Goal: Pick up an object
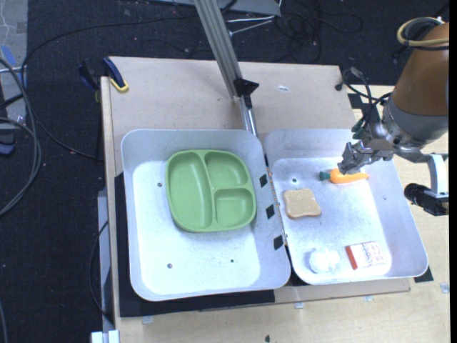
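Note:
In the right bin [400, 213] an orange carrot with a green end [344, 178] lies near the back. My gripper [352, 163] hangs right over the carrot, its tip touching or nearly touching it. A slice of toast [302, 204] lies in the middle of that bin. A white round object [324, 260] and a red and white carton [368, 255] sit near the front edge.
The left bin [143, 263] bears a green divided plate [211, 190]. A grey metal pole [221, 38] slants down from the back to the gap between the bins. The orange-banded arm [421, 84] fills the right side above the right bin.

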Action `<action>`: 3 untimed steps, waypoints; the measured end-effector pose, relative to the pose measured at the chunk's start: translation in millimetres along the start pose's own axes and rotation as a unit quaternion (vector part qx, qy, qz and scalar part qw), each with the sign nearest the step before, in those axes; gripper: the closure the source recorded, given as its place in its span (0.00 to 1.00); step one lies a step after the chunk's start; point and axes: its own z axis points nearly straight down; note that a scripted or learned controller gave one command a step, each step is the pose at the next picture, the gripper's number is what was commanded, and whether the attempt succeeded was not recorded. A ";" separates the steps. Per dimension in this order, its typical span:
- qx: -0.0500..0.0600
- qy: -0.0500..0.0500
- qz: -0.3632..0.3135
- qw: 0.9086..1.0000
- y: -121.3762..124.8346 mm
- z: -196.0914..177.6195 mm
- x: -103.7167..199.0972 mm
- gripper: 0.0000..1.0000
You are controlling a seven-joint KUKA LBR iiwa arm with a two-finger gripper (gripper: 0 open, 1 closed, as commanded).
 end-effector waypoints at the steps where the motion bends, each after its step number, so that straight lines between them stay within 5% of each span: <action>1: 0.001 0.000 0.000 1.000 2.6 -1.8 53.1 1.00; 3: 0.001 0.000 0.000 1.000 -13.5 5.9 156.2 1.00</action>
